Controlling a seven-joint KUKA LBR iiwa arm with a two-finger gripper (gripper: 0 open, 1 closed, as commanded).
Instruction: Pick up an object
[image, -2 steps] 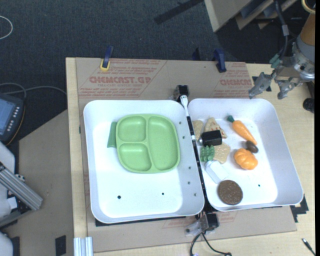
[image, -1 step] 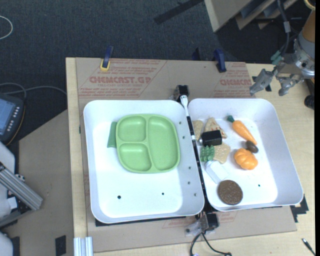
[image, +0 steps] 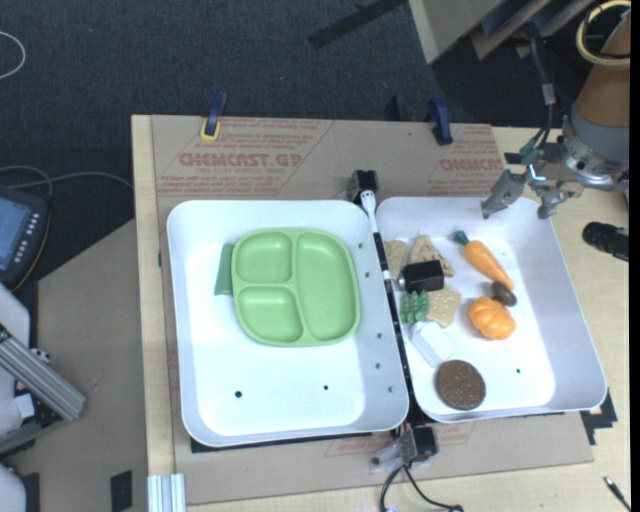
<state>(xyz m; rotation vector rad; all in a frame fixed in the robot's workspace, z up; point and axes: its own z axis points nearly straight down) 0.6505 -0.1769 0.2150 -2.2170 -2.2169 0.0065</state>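
The gripper (image: 521, 196) is hovering with fingers spread wide and empty over the right bin's (image: 560, 330) far edge, lining up on the carrot (image: 486, 260) lying just inside it.

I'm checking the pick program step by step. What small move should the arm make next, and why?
Probably shift the gripper toward the carrot and lower it. The gripper sits open near the far edge of the right bin with nothing between its fingers, and the carrot is the closest item, lying with some bare bin floor around most of it.
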